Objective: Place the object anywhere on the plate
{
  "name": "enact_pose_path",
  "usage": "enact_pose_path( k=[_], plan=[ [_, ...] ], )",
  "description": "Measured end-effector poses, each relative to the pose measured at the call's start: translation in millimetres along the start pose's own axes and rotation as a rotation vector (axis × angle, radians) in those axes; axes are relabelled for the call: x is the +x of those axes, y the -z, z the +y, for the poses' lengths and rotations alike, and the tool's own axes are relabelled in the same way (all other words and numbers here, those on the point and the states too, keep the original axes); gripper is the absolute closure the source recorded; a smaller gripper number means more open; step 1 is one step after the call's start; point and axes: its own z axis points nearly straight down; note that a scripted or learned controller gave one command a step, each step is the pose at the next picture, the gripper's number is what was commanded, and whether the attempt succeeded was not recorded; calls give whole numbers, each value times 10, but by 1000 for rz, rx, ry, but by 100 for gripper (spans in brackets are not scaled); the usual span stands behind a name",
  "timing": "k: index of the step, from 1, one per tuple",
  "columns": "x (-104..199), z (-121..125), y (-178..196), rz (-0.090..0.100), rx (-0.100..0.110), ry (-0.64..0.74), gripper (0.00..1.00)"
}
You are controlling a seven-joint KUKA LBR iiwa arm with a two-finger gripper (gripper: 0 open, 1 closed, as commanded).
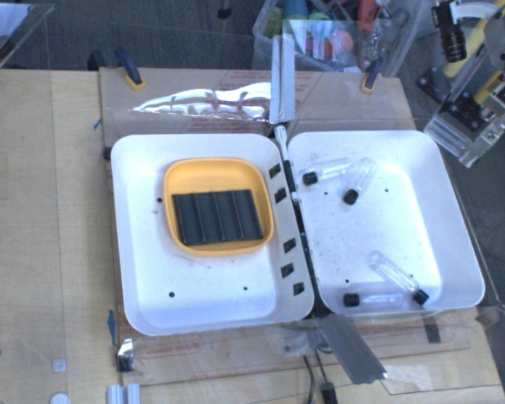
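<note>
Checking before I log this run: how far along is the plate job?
Done: a black ridged block already lies on the yellow plate in the left bin. In hand: nothing that I can see. Left: four clear tubes with black caps lie in the right bin, two at the back, two at the front.

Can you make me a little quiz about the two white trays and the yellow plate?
1. True or false: the yellow plate sits in the left tray.
2. What lies on the plate? A) a dark ribbed block B) a red ball C) a spoon
3. Fill in: the clear tubes with black caps lie in the ____ tray.

Key:
1. True.
2. A, the dark ribbed block.
3. Right: the clear tubes lie in the right tray.
</note>
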Motion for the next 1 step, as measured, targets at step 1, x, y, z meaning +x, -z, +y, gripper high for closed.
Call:
enact_pose_path(
  k=[1],
  plan=[
    [85, -173, 572, 7, 5, 269, 100]
  ],
)
